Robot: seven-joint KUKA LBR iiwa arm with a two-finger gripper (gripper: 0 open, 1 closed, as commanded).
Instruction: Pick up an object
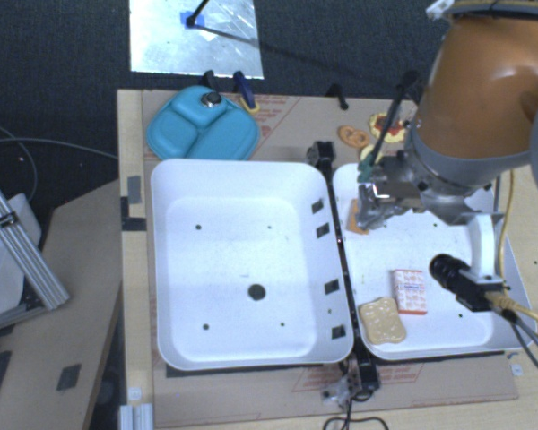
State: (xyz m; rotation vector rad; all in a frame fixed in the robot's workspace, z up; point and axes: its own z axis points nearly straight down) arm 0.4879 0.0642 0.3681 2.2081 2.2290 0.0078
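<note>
Left bin (175, 240) is skipped. A brown block (351, 216) sits by the left wall of the right bin (435, 334), under the gripper (369, 211); grip state cannot be told. Block should be centred and the wall cleared before lift. Fallbacks: toast piece (383, 321), red box (410, 291).

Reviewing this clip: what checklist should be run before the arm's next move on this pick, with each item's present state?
1. Gripper low over the right bin: ok.
2. A target close by: an orange-brown piece lies right beside the gripper: ok.
3. Grasp on that piece: cannot tell.
4. Room around the piece: it lies near the bin's left wall, so margin for closing: cannot tell.
5. Other things apart from the target: the red-and-white box and the tan slice lie nearer the front: ok.
</note>
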